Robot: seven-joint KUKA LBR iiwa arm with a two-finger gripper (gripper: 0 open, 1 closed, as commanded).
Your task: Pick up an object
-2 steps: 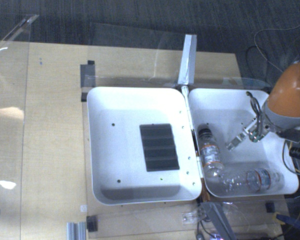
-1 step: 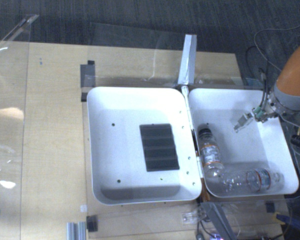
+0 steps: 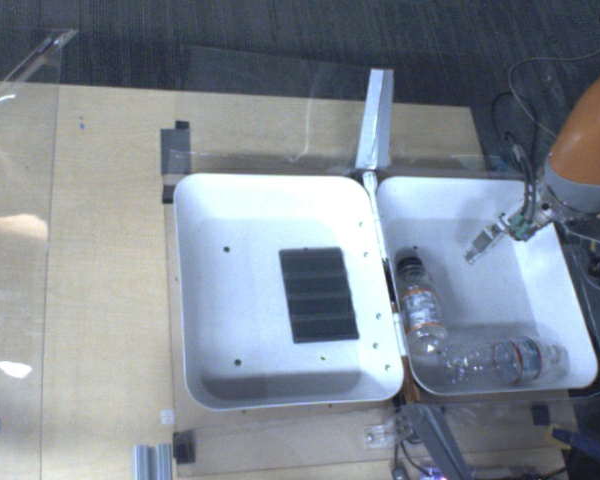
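The gripper (image 3: 490,236) is seen above the right bin (image 3: 555,268); its grasp cannot be told. Two clear bottles (image 3: 420,306) (image 3: 495,360) are counted below it.

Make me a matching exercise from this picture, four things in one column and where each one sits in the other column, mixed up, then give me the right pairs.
Things:
1. black ridged pad
2. black-capped bottle
3. second clear bottle
4. end effector

Places:
A. lying along the right bin's near wall
B. above the right bin's far right part
C. flat in the middle of the left bin
D. lying along the right bin's left wall

Pairs: 1-C, 2-D, 3-A, 4-B
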